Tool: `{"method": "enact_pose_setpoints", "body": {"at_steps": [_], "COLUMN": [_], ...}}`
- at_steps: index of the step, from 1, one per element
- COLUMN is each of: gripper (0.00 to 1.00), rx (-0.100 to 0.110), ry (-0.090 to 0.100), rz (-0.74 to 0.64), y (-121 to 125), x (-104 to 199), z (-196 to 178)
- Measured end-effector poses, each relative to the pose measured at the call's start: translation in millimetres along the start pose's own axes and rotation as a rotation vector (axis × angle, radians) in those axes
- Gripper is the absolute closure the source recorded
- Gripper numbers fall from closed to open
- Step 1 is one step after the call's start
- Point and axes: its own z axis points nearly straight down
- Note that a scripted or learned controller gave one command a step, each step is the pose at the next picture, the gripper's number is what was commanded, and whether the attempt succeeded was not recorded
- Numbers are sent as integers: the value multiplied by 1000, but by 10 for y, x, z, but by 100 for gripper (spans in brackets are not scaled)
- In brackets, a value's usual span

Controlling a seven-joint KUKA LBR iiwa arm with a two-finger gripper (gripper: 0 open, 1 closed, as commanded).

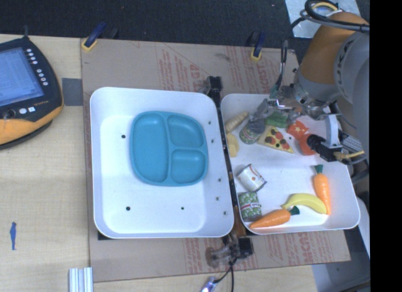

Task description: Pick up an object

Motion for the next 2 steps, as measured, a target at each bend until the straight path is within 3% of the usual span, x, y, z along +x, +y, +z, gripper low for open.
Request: {"method": "enact_pose_setpoints", "body": {"at_steps": [1, 2], "gripper": [0, 0], "rx": [1, 21], "ry": [1, 3], "rz": [1, 0], "y": [5, -36], "x": [7, -56], "z": [13, 129]}}
